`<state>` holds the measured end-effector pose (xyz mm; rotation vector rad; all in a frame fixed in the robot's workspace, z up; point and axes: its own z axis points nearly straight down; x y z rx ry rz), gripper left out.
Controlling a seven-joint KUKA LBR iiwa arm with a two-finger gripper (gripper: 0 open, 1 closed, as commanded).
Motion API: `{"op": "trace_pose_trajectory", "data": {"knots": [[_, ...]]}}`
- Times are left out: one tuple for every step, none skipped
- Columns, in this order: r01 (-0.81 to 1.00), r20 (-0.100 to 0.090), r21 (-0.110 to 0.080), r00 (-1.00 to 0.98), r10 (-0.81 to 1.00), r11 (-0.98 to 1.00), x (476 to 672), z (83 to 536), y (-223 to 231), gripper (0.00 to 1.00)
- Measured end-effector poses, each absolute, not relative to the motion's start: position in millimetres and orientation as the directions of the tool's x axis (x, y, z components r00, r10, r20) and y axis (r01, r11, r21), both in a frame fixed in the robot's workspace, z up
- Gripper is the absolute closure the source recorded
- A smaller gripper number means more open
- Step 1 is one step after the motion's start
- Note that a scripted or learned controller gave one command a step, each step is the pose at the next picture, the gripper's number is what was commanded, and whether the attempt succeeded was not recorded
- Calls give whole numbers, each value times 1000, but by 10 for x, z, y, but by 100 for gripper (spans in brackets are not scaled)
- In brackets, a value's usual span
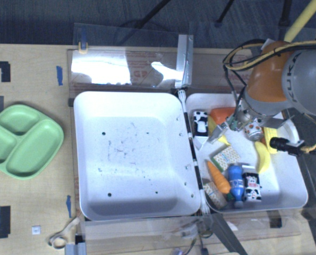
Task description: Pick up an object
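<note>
The right bin (296, 193) holds a jumble of objects. Among them are a black-and-white patterned box (201, 122), an orange piece (220, 114), a yellow banana (263, 154), a checkered packet (225, 156), a carrot (218, 177), a blue bottle (236, 179) and a second black-and-white box (252, 187). The grey arm with its orange band (267, 78) reaches in from the right. My gripper (229, 127) hangs low over the bin's back part, just right of the orange piece and above the checkered packet. I see nothing clearly held in it.
The left bin (131, 147) lies beside the right one, with a thin divider between them. A green divided plate (23, 141) rests on the bench at far left. A clear panel (126, 62) stands behind the left bin. Cables (242, 57) loop above the wrist.
</note>
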<state>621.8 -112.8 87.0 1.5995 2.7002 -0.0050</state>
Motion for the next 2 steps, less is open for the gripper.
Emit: {"op": "trace_pose_trajectory", "data": {"knots": [[877, -5, 0, -481, 877, 481, 6221, 870, -1125, 0], [878, -5, 5, -480, 878, 480, 6234, 982, -1125, 100]]}}
